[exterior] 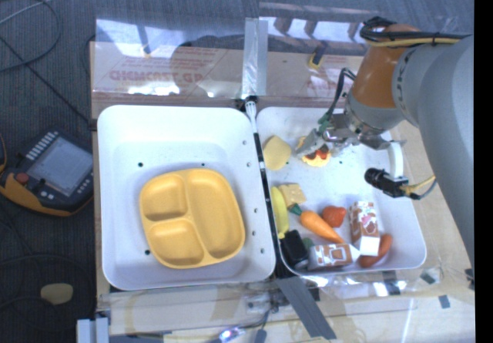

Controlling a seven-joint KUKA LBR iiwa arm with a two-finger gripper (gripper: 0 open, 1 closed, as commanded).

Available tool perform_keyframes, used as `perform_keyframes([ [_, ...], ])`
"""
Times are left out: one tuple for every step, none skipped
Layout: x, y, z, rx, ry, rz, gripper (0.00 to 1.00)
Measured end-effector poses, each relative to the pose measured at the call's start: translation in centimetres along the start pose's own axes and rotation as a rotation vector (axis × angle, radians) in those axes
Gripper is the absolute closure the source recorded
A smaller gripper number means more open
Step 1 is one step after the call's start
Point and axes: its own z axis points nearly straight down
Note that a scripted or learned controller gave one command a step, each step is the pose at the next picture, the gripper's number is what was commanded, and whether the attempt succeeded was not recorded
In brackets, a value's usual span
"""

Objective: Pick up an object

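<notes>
Grey carpet surrounds the table [451,253], with a handheld controller [48,172] lying on it at your left. You see two white bins side by side: the left bin [123,129] carries a yellow divided plate [191,216], and the right bin [412,233] carries the small items. Behind the bins lies a cardboard sheet [166,72] with faint reddish printing, too washed out to read.

You find the claw [323,141] at the far side of the right bin, low over a small yellow-and-red object [316,156]. You cannot tell whether it is open or gripping; the tips blur into the object below them. A pale yellow round piece [276,152] lies just to its left.

Near the front of the right bin you see a banana [278,209], a pale cheese-like piece [292,194], a carrot [319,224], a tomato [333,215], a black item [294,247], and two small cartons [363,220] [331,255] with red and white labels whose writing is too small to read. A red piece [377,253] lies at the right front corner.
</notes>
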Motion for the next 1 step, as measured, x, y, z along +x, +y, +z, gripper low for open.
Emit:
perform_keyframes([
  [-3.60, -1.25, -3.94, 0.011, 0.003, -0.064, 1.00],
])
